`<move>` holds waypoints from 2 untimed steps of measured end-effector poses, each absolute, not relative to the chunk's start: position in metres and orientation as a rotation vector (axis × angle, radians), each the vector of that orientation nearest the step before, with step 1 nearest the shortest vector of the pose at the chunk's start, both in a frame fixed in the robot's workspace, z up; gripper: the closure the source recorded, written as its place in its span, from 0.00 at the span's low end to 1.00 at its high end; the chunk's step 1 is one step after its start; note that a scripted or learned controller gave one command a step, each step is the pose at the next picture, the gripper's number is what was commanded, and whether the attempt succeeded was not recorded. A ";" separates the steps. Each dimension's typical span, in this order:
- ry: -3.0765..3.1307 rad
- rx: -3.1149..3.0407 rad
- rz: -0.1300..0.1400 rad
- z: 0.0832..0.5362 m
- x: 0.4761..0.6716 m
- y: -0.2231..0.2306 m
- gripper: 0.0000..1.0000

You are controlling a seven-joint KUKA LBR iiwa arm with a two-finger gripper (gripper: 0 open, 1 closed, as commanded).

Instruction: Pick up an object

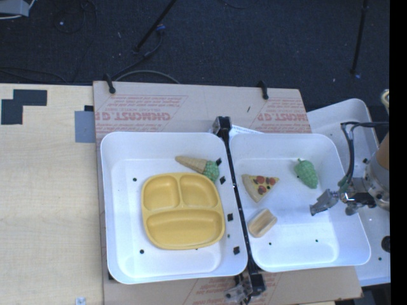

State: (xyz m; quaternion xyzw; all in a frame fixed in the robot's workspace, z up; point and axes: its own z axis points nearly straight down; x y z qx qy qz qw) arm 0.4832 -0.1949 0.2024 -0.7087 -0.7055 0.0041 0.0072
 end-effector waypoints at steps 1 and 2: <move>-2.218 -2.219 0.002 0.209 0.486 -0.195 0.00; -2.216 -2.216 0.004 0.166 0.484 -0.193 0.00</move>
